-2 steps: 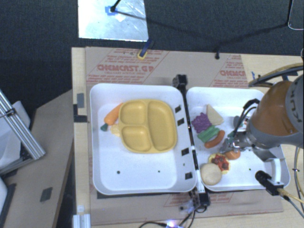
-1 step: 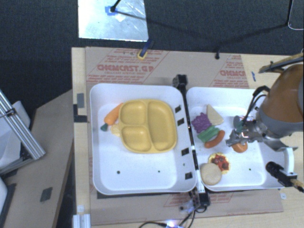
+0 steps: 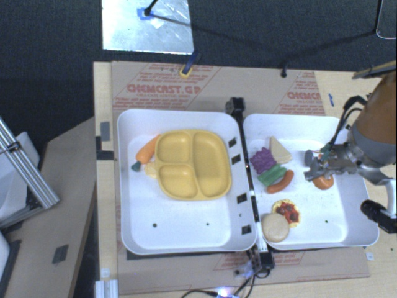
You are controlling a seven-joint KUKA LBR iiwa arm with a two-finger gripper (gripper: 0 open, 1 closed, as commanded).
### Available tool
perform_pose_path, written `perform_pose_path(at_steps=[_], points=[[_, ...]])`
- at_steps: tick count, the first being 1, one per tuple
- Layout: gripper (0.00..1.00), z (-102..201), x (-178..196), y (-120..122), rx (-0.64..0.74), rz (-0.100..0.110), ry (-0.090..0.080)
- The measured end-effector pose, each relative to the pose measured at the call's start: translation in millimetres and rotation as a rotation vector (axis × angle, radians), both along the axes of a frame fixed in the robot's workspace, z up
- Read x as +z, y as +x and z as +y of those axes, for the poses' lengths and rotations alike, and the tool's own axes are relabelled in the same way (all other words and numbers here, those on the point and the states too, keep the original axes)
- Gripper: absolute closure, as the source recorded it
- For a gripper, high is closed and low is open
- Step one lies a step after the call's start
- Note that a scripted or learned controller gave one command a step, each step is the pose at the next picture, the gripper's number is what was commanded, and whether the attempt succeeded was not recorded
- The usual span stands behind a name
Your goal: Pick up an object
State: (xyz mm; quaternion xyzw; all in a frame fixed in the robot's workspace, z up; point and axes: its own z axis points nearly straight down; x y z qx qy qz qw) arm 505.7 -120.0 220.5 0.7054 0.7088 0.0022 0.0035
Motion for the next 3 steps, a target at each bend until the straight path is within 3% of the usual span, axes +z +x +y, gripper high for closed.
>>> perform_pose_path(at_steps=[1, 2, 3], points=[[1.00, 35, 6, 32, 0.004, 0.003, 0.003], [1.00, 73, -2, 79, 0.004, 0.004, 0.004], [1.00, 70, 6, 100, 0.001, 0.004, 0.002]])
